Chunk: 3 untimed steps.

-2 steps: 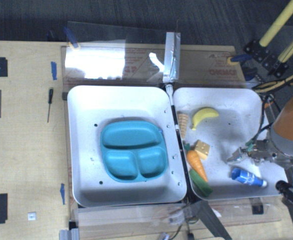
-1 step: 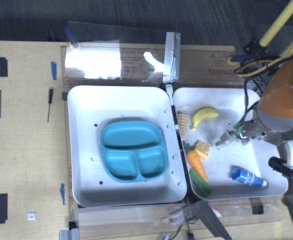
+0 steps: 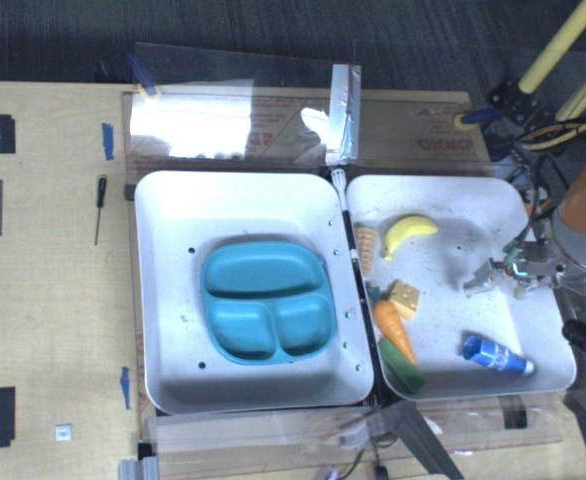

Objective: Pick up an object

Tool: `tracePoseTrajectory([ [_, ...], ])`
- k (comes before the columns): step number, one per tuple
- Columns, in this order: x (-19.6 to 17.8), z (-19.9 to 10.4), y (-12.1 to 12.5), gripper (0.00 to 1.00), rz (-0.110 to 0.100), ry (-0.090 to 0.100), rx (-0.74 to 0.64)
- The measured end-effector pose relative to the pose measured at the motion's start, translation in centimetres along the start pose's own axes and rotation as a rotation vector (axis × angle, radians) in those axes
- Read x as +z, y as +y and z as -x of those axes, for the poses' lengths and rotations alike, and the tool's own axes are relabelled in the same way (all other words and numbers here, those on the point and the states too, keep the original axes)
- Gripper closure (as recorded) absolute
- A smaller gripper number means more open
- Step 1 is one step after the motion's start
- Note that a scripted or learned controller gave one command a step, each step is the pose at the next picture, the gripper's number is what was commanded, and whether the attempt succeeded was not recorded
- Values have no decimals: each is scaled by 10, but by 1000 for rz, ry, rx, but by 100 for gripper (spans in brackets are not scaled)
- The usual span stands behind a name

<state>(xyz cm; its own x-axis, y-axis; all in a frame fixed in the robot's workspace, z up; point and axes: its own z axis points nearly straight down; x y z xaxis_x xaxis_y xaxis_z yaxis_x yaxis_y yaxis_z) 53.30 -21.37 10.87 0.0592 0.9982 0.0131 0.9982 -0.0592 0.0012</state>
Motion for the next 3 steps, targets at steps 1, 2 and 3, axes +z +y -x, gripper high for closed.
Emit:
tracePoseTrajectory([
  [1, 22, -65, 47, 0, 5, -15, -319],
  [2, 23, -116, 89, 0, 4, -14, -356],
  [3, 22, -113, 17, 0, 2, -13, -203],
])
